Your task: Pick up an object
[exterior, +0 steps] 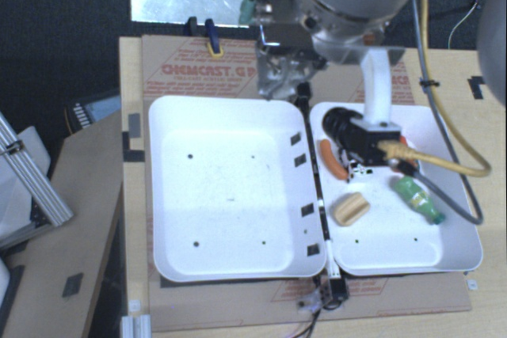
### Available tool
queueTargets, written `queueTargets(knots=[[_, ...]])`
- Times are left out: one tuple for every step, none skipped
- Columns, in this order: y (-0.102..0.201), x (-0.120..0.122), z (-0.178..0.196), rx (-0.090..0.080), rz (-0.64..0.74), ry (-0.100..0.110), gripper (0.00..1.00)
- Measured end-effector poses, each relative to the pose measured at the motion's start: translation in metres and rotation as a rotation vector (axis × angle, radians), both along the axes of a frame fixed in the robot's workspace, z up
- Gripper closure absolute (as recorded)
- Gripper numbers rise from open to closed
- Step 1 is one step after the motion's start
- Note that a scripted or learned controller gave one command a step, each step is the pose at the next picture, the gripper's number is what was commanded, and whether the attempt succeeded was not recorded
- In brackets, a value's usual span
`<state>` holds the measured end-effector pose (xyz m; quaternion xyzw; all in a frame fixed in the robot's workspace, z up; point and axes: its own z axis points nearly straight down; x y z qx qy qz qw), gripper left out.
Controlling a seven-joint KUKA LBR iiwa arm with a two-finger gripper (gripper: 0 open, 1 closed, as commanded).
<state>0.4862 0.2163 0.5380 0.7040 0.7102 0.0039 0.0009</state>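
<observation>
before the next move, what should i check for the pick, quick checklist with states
1. Targets present: the orange sausage-shaped piece, tan bread-like block and green plastic bottle all lie in the shallow white bin on the view's right: ok.
2. Tan block has free space on every side: ok.
3. Green bottle lies on its side, apart from the block: ok.
4. Sausage-shaped piece is clear of the wall: it lies close to the wall by the divider: cannot tell.
5. Two-finger gripper is above a target: it sits at the far rim near the divider, over none of them: not ok.
</observation>
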Motion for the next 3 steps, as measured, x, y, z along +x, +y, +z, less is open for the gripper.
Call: queueTargets(knots=[[-0.003, 0.000, -0.003, -0.003, -0.004, 0.005, 0.00], [-0.002, 0.000, 0.008, -0.001, 0.000, 0.003, 1.00], [-0.002, 0.000, 0.008, -0.002, 0.002, 0.004, 0.00]])
